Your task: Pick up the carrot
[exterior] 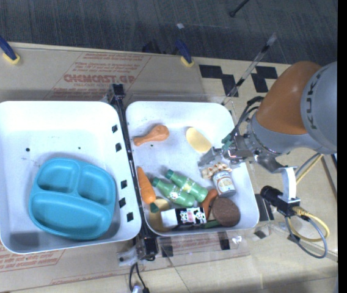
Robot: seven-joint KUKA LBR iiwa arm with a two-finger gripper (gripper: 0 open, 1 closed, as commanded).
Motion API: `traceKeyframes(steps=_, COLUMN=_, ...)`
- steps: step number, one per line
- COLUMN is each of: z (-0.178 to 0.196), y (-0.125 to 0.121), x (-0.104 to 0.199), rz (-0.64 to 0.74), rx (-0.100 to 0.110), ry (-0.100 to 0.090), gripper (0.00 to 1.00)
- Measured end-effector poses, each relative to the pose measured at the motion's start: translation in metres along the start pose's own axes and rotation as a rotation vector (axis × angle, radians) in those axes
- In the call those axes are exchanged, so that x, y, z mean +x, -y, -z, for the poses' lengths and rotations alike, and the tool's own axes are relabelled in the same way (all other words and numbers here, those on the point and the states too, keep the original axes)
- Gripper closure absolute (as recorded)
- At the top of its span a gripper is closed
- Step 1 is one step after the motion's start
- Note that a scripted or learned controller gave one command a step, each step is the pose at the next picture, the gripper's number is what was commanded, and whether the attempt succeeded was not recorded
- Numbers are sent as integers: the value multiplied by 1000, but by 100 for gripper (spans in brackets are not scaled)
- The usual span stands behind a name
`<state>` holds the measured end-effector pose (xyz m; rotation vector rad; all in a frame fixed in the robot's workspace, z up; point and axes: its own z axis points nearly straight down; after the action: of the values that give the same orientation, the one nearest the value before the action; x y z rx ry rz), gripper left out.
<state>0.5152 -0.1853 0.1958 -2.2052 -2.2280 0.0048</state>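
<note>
Camera view, slanted look down on the bench. We see two white bins side by side: the left bin and the right bin, meeting at a dark divider.

Left bin: we note a blue compartment tray lying flat in its lower half, toward the near edge.

Right bin, quick rundown. The carrot lies along the left wall, just beside the divider, long axis running up and down the frame, thin end toward the top. Its lower end touches the cluster of items below. Just right of it we see two green bottles lying tilted, side by side. Below them a dark bottle with a black-and-white label lies on its side near the bin's near wall. A brown round item sits in the lower right corner. A small jar with a label stands just above that. A tan drumstick lies upper left in the bin, well apart from the carrot. A pale yellow oval piece lies upper middle.

The arm comes in from the right, orange band above the wrist. We place the gripper over the bin's right side, near the jar and the yellow piece, well apart from the carrot. Claw state: we cannot tell from this view, too small and cluttered.
</note>
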Motion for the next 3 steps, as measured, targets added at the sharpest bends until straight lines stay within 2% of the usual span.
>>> traceKeyframes(steps=1, z=-105, y=-84, x=0, rz=57, rx=-1, ry=2, gripper=0)
traceKeyframes(steps=2, z=-93, y=-85, x=1, rz=64, rx=-1, ry=1, gripper=100)
traceKeyframes(steps=3, z=-90, y=-75, x=63, rz=-452, rx=6, ry=-3, gripper=100)
